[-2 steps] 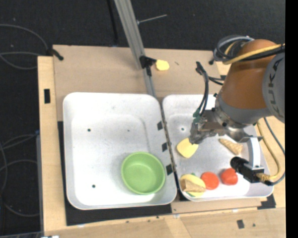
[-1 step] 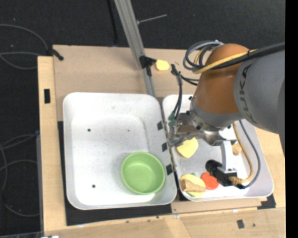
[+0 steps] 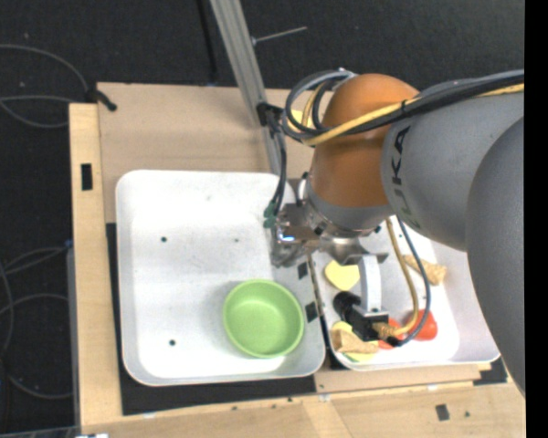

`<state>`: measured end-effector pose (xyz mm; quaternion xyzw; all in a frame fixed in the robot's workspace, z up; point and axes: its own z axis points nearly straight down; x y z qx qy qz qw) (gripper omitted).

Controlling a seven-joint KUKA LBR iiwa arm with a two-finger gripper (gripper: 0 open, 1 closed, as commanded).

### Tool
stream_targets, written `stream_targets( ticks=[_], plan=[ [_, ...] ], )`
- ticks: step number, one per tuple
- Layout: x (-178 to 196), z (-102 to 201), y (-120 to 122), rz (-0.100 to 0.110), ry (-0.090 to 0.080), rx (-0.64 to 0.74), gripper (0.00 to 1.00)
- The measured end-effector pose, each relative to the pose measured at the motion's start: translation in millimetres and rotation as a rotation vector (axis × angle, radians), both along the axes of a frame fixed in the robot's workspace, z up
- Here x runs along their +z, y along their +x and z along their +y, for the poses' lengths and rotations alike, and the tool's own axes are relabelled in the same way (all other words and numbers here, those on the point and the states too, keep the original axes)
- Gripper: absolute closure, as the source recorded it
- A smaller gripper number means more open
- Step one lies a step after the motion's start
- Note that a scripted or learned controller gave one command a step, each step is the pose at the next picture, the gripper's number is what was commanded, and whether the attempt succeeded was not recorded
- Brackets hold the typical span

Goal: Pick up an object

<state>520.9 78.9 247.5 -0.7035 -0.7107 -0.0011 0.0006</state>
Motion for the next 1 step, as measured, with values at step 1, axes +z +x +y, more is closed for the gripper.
stream_targets(
  ticks=[1],
  plan=[
    [-16.2, 10.7, -3.7, 0.002, -0.004, -0.007, 1.00]
  ],
)
